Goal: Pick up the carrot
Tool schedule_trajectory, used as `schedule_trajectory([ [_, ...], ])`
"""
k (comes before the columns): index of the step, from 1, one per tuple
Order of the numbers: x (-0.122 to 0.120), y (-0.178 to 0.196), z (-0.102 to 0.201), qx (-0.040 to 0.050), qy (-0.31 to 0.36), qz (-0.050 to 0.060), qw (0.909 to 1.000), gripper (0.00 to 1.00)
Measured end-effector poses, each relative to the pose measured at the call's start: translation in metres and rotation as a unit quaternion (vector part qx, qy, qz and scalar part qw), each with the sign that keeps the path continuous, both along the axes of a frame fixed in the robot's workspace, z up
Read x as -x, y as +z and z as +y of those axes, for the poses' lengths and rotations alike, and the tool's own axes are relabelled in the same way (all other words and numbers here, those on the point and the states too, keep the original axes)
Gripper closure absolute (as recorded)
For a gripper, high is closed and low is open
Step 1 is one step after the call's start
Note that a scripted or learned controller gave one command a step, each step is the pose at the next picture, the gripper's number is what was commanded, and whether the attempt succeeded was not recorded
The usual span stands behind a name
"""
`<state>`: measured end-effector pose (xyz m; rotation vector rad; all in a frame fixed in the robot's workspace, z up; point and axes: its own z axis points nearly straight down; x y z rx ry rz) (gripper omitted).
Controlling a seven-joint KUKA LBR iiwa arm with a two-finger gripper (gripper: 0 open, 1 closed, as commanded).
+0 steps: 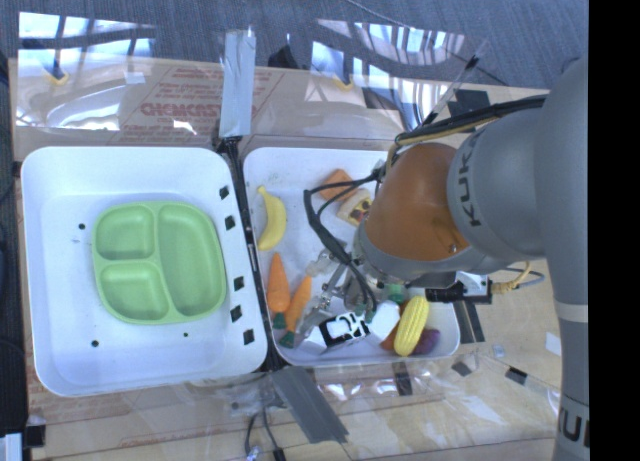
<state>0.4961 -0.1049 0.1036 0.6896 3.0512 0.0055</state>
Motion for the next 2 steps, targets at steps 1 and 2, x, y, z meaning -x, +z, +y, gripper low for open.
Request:
schedule_trajectory([
  [1,-0.005,0.0,0.007,-0.0056,-0.251,0.004,0.9679,0.0],
  [2,-0.008,0.012,0.007,-0.0053,-0.246,-0.002,0.9691,1.0],
])
